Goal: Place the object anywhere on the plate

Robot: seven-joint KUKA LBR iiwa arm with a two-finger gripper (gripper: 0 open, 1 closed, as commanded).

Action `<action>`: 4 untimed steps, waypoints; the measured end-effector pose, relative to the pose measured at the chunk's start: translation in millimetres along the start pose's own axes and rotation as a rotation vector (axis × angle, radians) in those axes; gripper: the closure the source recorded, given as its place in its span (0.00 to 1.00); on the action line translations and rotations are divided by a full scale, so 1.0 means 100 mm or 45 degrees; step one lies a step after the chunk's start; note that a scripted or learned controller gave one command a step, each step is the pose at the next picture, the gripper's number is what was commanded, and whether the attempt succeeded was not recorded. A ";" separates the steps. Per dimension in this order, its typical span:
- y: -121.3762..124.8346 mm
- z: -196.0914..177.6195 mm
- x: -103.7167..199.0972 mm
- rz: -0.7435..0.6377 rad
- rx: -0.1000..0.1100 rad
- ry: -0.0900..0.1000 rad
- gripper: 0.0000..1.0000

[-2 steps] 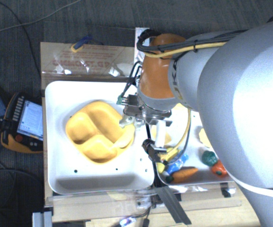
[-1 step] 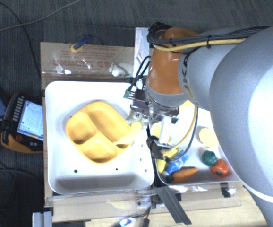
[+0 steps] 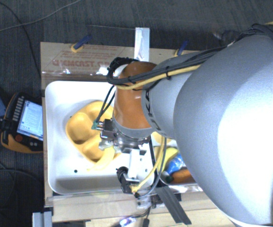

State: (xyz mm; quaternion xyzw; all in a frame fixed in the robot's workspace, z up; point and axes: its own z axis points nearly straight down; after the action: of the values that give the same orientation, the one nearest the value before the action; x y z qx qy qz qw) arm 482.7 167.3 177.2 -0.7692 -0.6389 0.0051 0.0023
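Hanging beside yellow plate [image 3: 82, 126], gripper [image 3: 123, 146], spread or pressed unclear, blue object [image 3: 175, 165] apart

Cut off at right and bottom edges: grey arm [image 3: 221, 103]. Buried beneath it, nearly all of the right bin [image 3: 188, 187]. Masked by its wrist [image 3: 129, 136], right-hand part of the yellow plate [image 3: 82, 126]. Half-seen under the arm, a blue-and-orange item [image 3: 178, 167], too obscured to identify.

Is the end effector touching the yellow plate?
Cannot tell. In the camera view the end effector overlaps the yellow plate at its right edge, hiding any contact or gap.
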 end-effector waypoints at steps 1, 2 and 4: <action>0.03 0.47 -0.13 -0.052 0.001 0.001 1.00; 0.05 0.32 -0.11 -0.100 -0.001 0.002 1.00; 0.45 -0.07 -0.07 -0.504 -0.003 -0.002 1.00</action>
State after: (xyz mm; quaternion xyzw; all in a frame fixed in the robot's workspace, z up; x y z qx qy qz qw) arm 525.8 152.7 183.3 -0.6285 -0.7778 0.0042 0.0018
